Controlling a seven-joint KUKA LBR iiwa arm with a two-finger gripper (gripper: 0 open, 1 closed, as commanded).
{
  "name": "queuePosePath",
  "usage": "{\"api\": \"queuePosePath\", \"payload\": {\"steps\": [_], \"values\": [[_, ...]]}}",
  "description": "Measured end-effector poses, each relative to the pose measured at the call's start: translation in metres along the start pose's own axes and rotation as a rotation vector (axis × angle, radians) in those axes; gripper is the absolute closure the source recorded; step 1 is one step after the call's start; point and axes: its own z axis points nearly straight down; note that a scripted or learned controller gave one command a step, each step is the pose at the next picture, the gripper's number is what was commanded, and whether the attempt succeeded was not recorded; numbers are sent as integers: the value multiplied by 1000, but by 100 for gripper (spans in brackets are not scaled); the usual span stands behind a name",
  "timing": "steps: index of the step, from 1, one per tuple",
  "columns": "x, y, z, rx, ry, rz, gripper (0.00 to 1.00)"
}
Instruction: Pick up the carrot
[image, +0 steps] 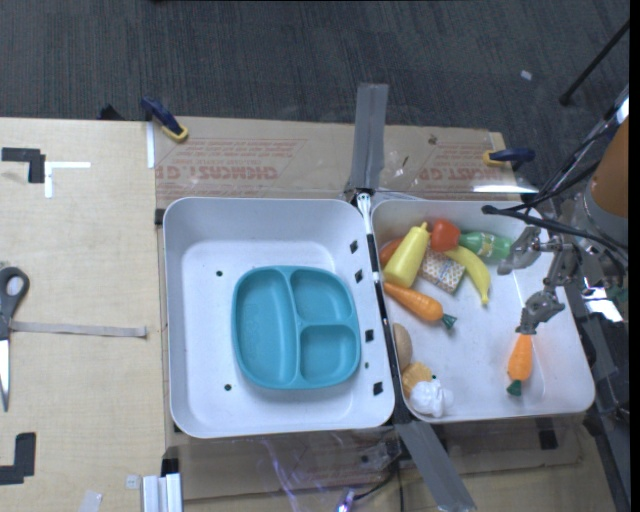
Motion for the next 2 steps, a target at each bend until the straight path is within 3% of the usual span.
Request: {"api": "queuePosePath", "payload": {"steps": [1, 2], "values": [[-6, -11, 112, 0, 0, 50, 0], [29, -49, 136, 1, -2, 33, 0]]}}
